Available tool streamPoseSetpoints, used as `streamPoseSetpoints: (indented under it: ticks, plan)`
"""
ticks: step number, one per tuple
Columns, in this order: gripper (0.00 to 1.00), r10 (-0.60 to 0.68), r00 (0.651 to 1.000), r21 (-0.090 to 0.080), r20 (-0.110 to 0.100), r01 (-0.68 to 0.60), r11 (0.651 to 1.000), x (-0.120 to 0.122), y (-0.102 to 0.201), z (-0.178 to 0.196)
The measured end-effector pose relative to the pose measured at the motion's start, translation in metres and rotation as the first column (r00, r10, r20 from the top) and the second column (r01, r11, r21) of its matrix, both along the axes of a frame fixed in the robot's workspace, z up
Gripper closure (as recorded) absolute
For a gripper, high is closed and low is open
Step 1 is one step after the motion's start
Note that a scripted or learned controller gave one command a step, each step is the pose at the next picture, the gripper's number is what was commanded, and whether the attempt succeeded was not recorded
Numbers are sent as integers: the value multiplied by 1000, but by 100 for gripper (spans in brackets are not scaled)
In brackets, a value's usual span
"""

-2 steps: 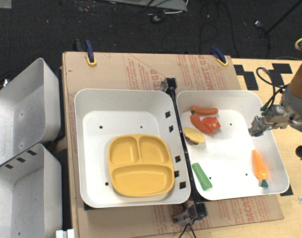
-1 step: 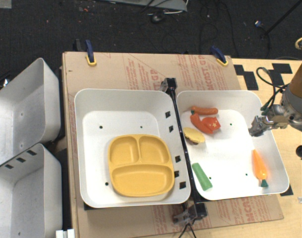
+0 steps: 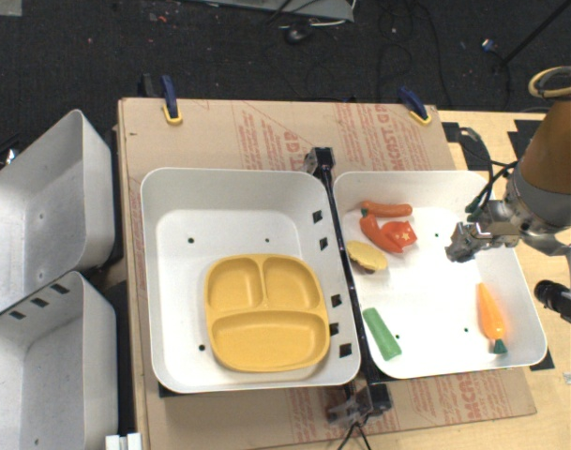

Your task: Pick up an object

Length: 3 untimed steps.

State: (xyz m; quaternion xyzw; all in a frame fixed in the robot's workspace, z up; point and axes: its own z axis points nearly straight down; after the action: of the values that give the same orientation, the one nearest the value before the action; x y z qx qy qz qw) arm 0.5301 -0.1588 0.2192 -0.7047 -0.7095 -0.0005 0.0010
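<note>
The right bin (image 3: 426, 368) holds a red pepper (image 3: 390, 236), an orange sausage (image 3: 386, 210) just behind it, a pale yellow piece (image 3: 368, 256), a green stick (image 3: 382, 334) near the front and an orange carrot (image 3: 492, 315) at the right. My gripper (image 3: 461, 245) hangs over the right part of this bin, right of the pepper and above the carrot. Nothing is visible between its fingers.
The left bin (image 3: 172, 204) carries a yellow divided plate (image 3: 266, 312). A black divider (image 3: 339, 251) with clips runs between the bins. Spare white bins (image 3: 41, 214) stand at the far left. Cardboard (image 3: 257, 129) lies under both bins.
</note>
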Motion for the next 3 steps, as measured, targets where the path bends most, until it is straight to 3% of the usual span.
streamPoseSetpoints:
  ticks: [2,3]
  plan:
    - [100,1,1000,0,-2,-1,1000,-24,101,-11]
    - [100,1,1000,-1,2,-1,1000,-33,159,2]
